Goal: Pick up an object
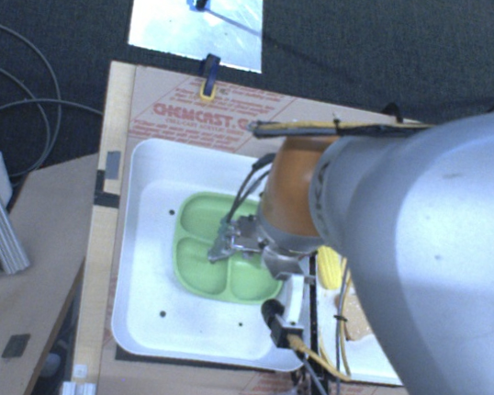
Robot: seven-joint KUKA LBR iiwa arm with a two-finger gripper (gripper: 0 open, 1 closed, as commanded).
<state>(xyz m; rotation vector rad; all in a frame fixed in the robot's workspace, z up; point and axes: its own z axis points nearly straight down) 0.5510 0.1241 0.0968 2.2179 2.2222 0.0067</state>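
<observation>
pincer [220,251] hangs low over the light green divided plastic plate [205,255] lying in the left shallow white bin [140,315]; whether it is apart or together, i cannot tell. nothing looks lifted yet, so grasping and raising remain.

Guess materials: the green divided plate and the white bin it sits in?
Green divided plate: likely molded plastic, uniform pale green, soft sheen, rounded compartment ridges. White bin: probably thin formed plastic, smooth semi-gloss, rounded corners and lip. Neither is certain from looks alone.
</observation>
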